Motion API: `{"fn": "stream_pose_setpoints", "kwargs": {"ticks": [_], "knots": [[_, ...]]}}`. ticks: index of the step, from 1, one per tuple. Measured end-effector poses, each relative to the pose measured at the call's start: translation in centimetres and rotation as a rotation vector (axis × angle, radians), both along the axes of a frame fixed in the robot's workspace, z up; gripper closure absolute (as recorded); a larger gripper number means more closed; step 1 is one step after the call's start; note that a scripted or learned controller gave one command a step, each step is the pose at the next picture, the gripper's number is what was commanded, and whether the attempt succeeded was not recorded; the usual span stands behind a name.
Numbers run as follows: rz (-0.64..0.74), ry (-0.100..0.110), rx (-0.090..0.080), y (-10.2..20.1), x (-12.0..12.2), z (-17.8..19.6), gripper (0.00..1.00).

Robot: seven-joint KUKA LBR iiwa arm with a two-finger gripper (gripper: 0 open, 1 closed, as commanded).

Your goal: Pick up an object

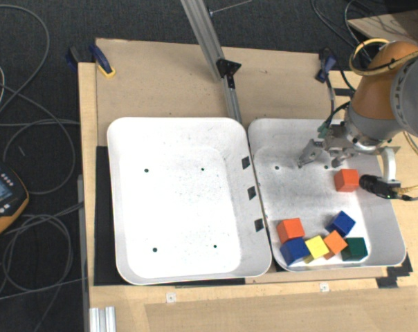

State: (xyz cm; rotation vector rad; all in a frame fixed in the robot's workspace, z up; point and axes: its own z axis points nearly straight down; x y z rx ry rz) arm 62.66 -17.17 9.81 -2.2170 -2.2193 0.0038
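Orange block [346, 180] lay just below your tool [325, 152], whose prongs were spread and grasping nothing, in the right bin [292, 185]; it looked light, rigid and flat-sided, so you would best have pinched two opposite faces.

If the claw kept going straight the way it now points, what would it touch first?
The claw points down at the right bin, so probably its bare floor first. The lone orange block lies just beside that line; depth is unclear from this slant.
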Motion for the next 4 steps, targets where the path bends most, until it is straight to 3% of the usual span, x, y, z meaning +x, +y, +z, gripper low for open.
{"fn": "stream_pose_setpoints", "kwargs": {"ticks": [1,3,4], "knots": [[0.000,-0.006,-0.001,0.0,0.2,1.4,1.00],[0.000,-0.012,-0.004,-0.6,1.1,11.8,1.00],[0.005,-0.003,0.002,5.4,0.5,11.5,1.00]]}}
